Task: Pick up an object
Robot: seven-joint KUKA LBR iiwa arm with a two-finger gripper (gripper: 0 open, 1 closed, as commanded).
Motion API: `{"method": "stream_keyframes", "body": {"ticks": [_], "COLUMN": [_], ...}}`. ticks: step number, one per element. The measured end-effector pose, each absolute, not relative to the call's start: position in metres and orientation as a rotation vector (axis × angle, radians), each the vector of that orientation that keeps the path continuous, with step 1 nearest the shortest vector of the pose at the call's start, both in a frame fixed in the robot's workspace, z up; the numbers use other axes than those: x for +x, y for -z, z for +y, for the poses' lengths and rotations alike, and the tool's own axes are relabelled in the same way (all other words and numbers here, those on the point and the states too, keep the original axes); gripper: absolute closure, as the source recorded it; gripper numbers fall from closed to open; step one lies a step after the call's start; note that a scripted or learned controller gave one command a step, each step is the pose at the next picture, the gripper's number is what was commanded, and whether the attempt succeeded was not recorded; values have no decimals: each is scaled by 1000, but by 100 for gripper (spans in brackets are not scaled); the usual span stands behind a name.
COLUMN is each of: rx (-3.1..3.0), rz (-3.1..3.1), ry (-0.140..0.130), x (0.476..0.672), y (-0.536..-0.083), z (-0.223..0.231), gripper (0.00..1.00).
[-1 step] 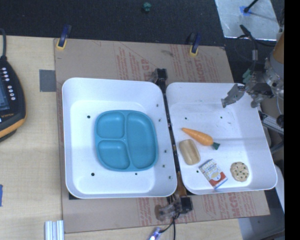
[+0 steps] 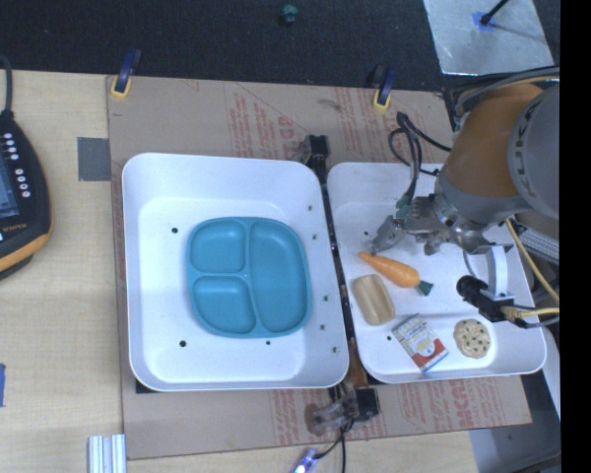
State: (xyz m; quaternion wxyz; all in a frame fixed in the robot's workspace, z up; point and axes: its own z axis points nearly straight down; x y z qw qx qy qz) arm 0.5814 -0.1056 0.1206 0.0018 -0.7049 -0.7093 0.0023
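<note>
Two shallow white bins side by side on the bench.

Left bin (image 2: 148, 264) carries a smooth blue three-compartment plate (image 2: 247, 276) at its centre. Right bin (image 2: 374, 363) has the gripper (image 2: 406, 228) over its far half, fingers spread, nothing between them. Just beside it toward the near edge lies an orange carrot (image 2: 391, 269); nearer still a tan bread piece (image 2: 372, 299), a small carton (image 2: 420, 342), and a round cookie (image 2: 471, 338) at the near right corner.

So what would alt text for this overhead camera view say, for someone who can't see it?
A robot gripper hovers just above a toy carrot in the right bin, beside a bread roll, carton and cookie. The left bin holds a blue divided plate.
</note>
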Motion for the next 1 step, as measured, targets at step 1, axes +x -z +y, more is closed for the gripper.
{"method": "stream_keyframes", "body": {"ticks": [1], "rx": [-2215], "rz": [-2224], "ry": [-6], "x": [564], "y": [-103], "z": [-100], "gripper": [0]}}
